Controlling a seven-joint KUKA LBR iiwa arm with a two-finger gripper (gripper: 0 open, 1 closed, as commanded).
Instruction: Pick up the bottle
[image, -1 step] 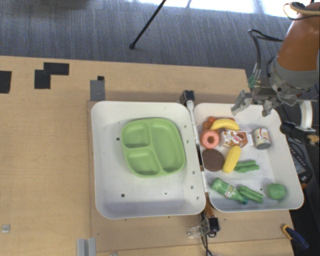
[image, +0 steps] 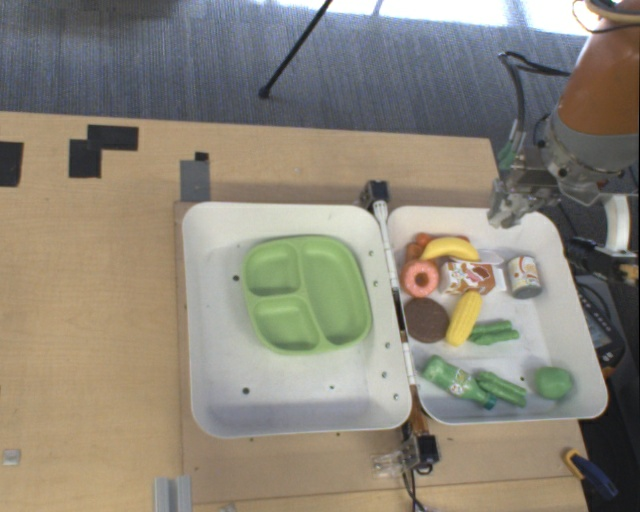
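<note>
Camera view: gripper (image: 510, 212) poised over the far edge of the right bin (image: 572, 290), fingers slightly parted, holding nothing. Green bottle (image: 456, 382) lying on its side near the bin's front-left corner, well apart from the gripper. Best done by travelling across, turning to span the bottle's narrow width, then descending. Green pepper (image: 502, 388) touching its right end, corn cob (image: 463, 317) and chocolate cookie (image: 427, 319) just behind, bin wall close alongside.

Green divided plate (image: 304, 294), green bottle (image: 455, 381), yellow banana (image: 450, 247), pink doughnut (image: 421, 279), white bins (image: 215, 300)
</note>
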